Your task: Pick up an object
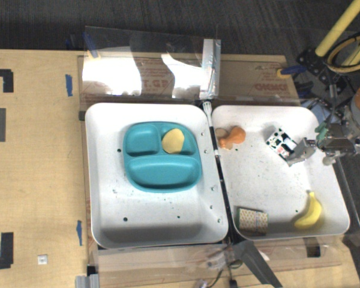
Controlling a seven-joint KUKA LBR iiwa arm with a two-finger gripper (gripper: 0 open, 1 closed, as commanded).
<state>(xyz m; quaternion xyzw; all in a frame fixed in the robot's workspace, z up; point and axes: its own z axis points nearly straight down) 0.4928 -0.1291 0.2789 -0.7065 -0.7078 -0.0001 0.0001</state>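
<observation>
The right bin (pixel 324 179) holds several objects. An orange lumpy toy (pixel 231 137) lies near its far left corner. A small white box with black and red print (pixel 279 141) sits in the far middle. A yellow banana (pixel 309 212) lies near the front right corner, and a speckled tan pad (pixel 252 219) rests at the front left. My gripper (pixel 300 152) reaches in low from the right edge, its tip right beside the small box on the box's right side. Nothing is visibly lifted.
The left bin (pixel 102 209) carries a teal divided plate (pixel 162 167) with a yellow round item (pixel 173 140) in its far right compartment. A clear plastic sheet and cardboard (pixel 168 74) stand behind the bins. Cables and a yellow tube (pixel 345 23) crowd the far right.
</observation>
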